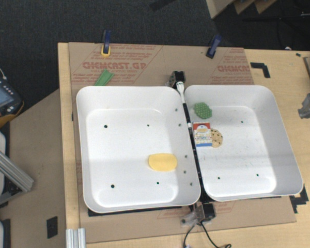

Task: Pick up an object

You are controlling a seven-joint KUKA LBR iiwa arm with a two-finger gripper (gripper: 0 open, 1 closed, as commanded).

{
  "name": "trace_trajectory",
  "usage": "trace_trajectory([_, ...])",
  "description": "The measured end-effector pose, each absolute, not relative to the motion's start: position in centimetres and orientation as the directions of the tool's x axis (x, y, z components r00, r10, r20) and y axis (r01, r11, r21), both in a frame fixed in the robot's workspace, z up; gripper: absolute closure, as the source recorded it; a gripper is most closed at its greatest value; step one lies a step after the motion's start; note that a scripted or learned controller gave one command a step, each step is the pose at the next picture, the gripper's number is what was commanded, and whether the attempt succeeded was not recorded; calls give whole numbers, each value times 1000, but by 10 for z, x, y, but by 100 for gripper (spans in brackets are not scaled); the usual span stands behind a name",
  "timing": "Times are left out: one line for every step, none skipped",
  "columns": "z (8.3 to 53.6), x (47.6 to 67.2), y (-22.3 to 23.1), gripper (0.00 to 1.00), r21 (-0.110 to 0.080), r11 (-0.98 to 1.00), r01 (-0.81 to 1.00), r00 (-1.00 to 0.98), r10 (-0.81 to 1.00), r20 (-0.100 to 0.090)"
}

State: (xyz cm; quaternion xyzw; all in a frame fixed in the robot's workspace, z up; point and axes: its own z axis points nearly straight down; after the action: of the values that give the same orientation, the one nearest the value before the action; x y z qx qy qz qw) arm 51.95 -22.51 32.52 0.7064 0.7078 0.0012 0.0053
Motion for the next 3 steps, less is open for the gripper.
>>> trace_trajectory([309,477,-224,100,-3,-2,1000,2,1000,1])
trace_trajectory([345,481,-145,100,6,7,1000,-7,1000,-1])
trace_trajectory([275,479,-157,100,-6,-2,1000,2,1000,2])
